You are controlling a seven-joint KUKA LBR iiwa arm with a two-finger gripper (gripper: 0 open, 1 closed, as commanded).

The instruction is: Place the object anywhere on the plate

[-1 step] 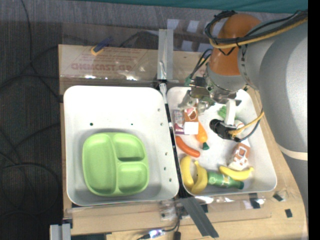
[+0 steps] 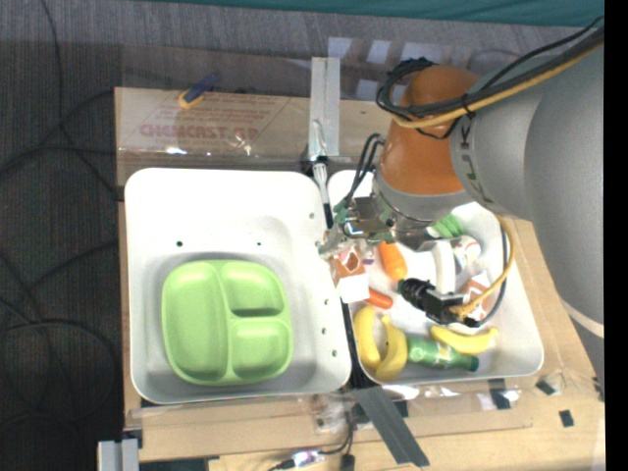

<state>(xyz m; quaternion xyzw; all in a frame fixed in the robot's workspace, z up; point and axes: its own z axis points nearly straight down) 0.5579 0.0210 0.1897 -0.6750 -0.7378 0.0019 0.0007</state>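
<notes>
Arm (image 2: 432, 135) over right bin (image 2: 525, 356), wrist hides back half of it. Gripper (image 2: 355, 232) near bin's left wall; open/shut can't tell. Green plate (image 2: 228, 320) in left bin (image 2: 211, 199), nothing on it. Right bin clutter: bananas (image 2: 378, 341), green bottle (image 2: 442, 354), small carrot (image 2: 392, 258); rest partly covered, hard to ID.

The plate (image 2: 228, 320) is pale green, with rounded corners and three compartments, one long along its left side and two smaller on its right. It lies flat and face up in the left bin (image 2: 196, 199), toward that bin's front edge and nearer its left wall, with nothing resting on it.
</notes>
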